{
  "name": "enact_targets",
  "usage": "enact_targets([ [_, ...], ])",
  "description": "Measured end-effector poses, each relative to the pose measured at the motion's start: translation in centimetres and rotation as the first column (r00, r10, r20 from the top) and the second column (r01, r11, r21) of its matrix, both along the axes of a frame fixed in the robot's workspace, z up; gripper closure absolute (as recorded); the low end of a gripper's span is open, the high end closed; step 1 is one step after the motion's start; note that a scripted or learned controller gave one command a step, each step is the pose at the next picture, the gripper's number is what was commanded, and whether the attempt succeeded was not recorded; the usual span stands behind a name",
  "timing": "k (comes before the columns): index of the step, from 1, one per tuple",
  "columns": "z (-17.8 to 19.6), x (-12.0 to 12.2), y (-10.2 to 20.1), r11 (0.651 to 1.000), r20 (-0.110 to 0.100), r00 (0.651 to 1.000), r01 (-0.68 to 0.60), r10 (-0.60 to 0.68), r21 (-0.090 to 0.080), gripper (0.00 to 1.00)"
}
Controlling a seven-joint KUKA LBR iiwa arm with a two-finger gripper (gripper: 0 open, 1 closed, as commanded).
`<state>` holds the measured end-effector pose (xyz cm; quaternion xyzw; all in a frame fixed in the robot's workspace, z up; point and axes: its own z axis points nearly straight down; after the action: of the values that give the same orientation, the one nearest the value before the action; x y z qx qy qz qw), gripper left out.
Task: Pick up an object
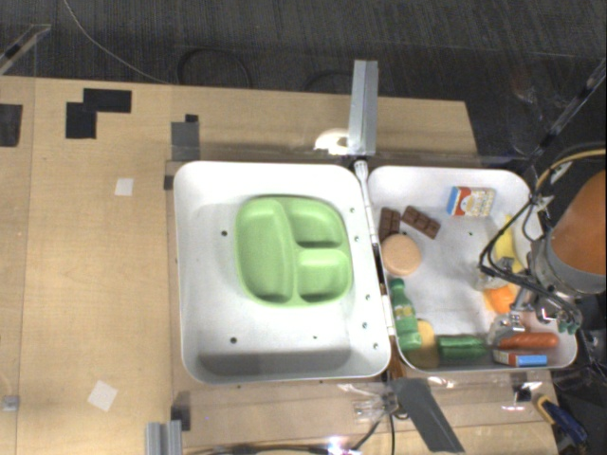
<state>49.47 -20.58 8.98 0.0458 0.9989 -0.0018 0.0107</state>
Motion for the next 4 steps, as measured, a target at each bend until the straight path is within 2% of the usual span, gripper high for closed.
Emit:
enact_targets([
  [3, 0.02, 0.05, 0.01, 0.989, -0.001, 0.989, -0.148, 0.148, -0.005, 0.0],
  [4, 0.0, 0.36, -0.06, 0.988, -0.008, 0.988, -0.154, 0.154, -0.002, 0.0],
])
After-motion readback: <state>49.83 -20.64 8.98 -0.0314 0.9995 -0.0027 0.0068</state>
